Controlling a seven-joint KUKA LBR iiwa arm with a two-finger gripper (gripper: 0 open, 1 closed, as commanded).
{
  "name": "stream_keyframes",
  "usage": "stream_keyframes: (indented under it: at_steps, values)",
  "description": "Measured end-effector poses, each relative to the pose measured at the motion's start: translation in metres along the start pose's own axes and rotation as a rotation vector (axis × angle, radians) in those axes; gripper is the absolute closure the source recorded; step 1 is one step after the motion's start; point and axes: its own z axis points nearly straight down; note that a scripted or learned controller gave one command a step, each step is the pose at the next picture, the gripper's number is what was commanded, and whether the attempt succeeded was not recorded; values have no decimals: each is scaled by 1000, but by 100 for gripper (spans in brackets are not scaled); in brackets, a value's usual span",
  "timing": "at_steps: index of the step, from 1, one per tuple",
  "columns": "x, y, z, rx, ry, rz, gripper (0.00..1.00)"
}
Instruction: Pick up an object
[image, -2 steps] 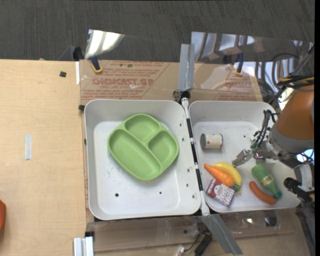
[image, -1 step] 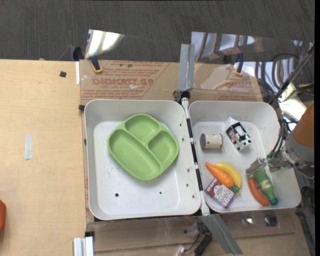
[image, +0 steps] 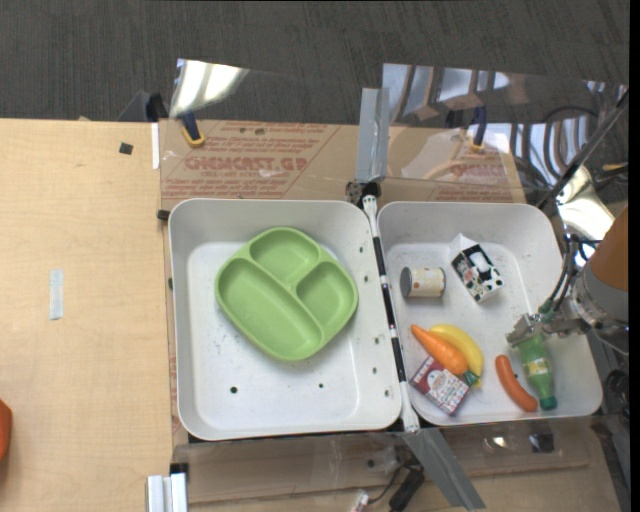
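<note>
Bottle (image: 537, 368), green and lying in the right bin (image: 520, 215) beside a red sausage (image: 516, 384), seems the target. Claw (image: 535, 327) hovers at its cap, apparently released and holding nothing. Approach step; next, descend and clench squarely.

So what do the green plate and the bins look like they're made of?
The green plate looks like moulded plastic, matte, one even colour with soft rounded dividers. The bins look like thin white plastic, slightly glossy, with rounded corners; I can't be certain.
</note>
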Motion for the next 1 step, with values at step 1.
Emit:
stream_keyframes:
  at_steps: [1]
  values:
    - [80, 11, -96, 0, -4, 9, 100]
